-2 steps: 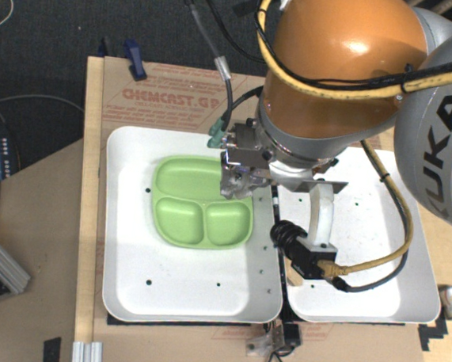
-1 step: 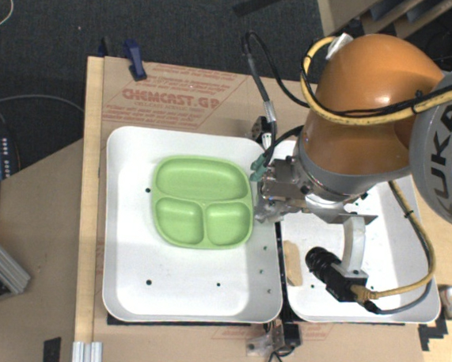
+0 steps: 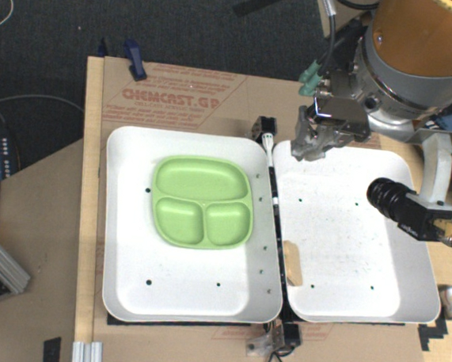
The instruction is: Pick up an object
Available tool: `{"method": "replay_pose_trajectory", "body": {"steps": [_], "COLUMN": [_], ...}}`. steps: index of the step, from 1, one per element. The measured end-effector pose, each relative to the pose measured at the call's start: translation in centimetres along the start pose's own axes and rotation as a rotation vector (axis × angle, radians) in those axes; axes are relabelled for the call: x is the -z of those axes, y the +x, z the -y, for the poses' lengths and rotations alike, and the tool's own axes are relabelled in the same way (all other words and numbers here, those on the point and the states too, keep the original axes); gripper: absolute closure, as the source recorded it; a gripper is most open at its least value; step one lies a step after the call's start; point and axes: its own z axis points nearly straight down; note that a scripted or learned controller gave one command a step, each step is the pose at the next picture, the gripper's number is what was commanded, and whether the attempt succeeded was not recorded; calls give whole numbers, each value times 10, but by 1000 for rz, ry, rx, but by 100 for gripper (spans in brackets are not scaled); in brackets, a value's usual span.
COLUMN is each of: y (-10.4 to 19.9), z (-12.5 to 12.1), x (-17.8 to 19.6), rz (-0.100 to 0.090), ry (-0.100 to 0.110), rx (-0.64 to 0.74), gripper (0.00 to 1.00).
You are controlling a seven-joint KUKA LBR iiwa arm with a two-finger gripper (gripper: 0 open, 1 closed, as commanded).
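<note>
A light green plate with three compartments (image 3: 202, 201) lies flat in the left white bin (image 3: 122, 270), toward its upper middle. My gripper (image 3: 313, 147) hangs over the far left corner of the right bin (image 3: 359, 284), well to the right of the plate and apart from it. I see nothing between its fingertips. The grey arm with its orange band comes down from the upper right.
A black cylindrical device (image 3: 402, 206) on a bracket juts over the right bin's right side. A strip of tan tape (image 3: 293, 264) sits on the divide between the bins. A cardboard sheet (image 3: 171, 91) underlies both bins, with a blue clamp (image 3: 134, 58) at its far left.
</note>
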Motion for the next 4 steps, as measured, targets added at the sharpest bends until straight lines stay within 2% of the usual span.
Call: {"method": "replay_pose_trajectory", "body": {"steps": [1,2,3,4], "y": [65,116,98,105], "z": [1,1,-17,-52], "x": [-10,-15,-187,8], "rz": [3,4,13,-2], "ry": [19,18,36,0], "rx": [6,4,-5,-1], "gripper": [100,100,100,100]}}
